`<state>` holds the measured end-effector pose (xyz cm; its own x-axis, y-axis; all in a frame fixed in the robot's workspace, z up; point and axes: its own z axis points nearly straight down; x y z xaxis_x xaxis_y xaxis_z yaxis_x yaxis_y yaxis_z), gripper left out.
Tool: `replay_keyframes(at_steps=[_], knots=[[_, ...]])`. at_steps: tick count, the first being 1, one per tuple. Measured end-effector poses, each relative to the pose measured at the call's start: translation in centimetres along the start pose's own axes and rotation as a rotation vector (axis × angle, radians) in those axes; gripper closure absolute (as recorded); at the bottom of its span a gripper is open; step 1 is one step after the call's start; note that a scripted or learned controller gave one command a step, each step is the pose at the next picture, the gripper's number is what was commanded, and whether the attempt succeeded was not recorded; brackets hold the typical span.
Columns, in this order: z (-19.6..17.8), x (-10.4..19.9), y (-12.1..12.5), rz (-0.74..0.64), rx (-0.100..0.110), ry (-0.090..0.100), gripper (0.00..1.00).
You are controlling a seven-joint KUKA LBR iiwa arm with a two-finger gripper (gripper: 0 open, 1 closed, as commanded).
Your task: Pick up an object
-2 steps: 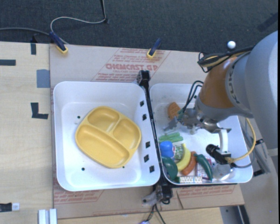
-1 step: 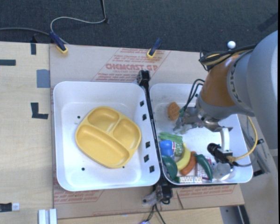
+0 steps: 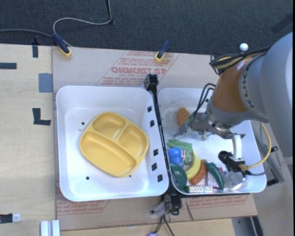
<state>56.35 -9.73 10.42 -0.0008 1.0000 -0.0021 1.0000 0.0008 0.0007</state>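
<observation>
A grey robot arm reaches from the right into the right-hand bin, its claw low beside a small orange object. That object lies just up and left of the claw, near the bin's upper left (whether the claw is open or closed cannot be told).

From my remote station, arm reads as bulky rounded grey casing, smooth and matte. Broad orange band wraps above wrist. Thin black cables loop along band, one yellow-orange strand among them. Yellow cable curves off lower wrist side. Small white ball sits atop casing. Wrist end dark grey metal, detail blurred.
</observation>
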Motion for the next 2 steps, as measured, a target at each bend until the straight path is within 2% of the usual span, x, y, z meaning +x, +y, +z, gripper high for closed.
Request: replay_keyframes(at_steps=[1,2], knots=[[1.9,0.34,3.65,0.0,0.0,0.002,0.0],[0.92,0.3,3.67,-0.001,-0.001,0.0,1.0]])
